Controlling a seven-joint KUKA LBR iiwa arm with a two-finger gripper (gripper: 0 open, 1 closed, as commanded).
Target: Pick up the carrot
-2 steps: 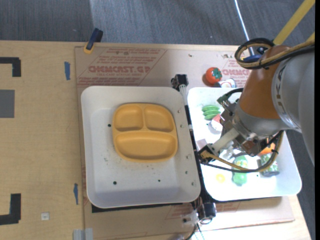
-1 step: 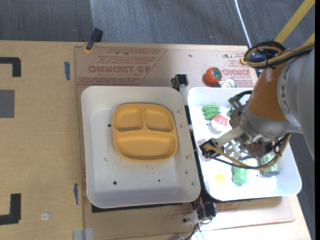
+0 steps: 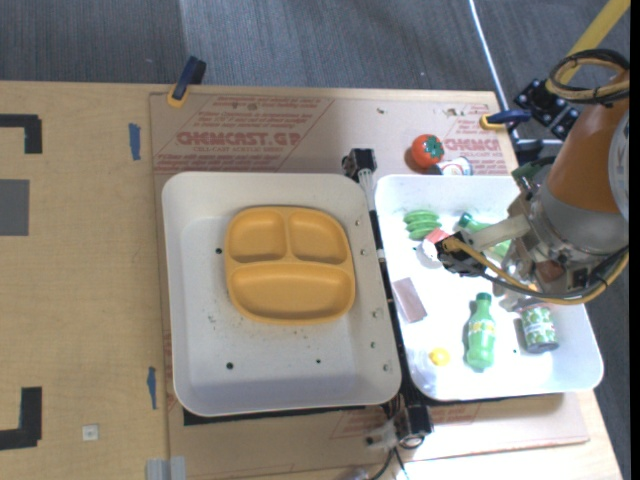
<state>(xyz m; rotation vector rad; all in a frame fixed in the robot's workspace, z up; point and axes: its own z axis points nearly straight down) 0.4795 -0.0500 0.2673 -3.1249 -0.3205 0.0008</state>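
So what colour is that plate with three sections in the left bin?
The plate is yellow-orange, seen in the camera view.

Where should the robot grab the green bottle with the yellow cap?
Probably its fat middle, coming from above. The green bottle seems to lie flat in the right bin, long and narrow, so squeezing across its width fits, with free space on both sides.

Grey carpet floor (image 3: 300, 18), wooden bench (image 3: 70, 268)

Carrot (image 3: 436, 236) in right bin (image 3: 588, 366), far-left part; reddish-orange, green top, partly hidden
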